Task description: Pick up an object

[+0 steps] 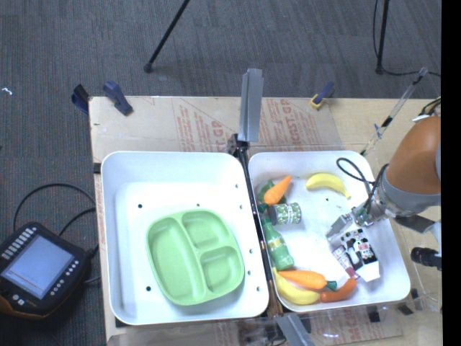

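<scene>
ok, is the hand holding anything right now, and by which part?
Cannot tell. The hand sits low in the right-hand bin, over the upper end of a small printed carton, but this view doesn't show a grip on it.

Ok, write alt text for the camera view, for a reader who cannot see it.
A grey and orange robot arm reaches in from the right, its gripper over the right white bin, which holds bananas, carrots, a green bottle and a small can. The left white bin holds a green divided plate.
</scene>
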`<state>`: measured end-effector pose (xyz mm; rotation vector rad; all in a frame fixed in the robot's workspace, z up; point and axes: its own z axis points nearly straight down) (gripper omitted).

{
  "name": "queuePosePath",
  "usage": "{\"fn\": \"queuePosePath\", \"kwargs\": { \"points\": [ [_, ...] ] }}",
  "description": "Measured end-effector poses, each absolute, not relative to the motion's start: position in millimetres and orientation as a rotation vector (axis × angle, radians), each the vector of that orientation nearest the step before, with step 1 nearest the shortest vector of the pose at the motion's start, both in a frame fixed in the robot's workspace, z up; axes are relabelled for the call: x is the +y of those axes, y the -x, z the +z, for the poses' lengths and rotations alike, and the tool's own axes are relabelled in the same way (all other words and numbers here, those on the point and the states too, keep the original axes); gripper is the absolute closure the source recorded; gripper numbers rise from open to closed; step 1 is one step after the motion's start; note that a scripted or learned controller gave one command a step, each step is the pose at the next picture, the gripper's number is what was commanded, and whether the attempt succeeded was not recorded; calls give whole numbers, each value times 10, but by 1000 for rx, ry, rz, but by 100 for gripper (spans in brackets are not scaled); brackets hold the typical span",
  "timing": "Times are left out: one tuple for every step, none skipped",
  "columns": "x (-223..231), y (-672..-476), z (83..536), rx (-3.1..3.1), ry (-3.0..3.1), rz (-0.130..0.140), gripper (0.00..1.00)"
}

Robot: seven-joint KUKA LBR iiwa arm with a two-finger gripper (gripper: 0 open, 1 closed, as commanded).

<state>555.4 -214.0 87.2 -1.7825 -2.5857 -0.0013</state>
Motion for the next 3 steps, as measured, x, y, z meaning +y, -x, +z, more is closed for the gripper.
{"fn": "queuePosePath", "kwargs": {
  "points": [
    [-2156, -5551, 966, -2578, 1792, -3, 100],
    [-1254, -5744, 1841, -2267, 2171, 1, 100],
    [-1470, -5834, 2869, -2419, 2004, 1, 100]
  ]
}}
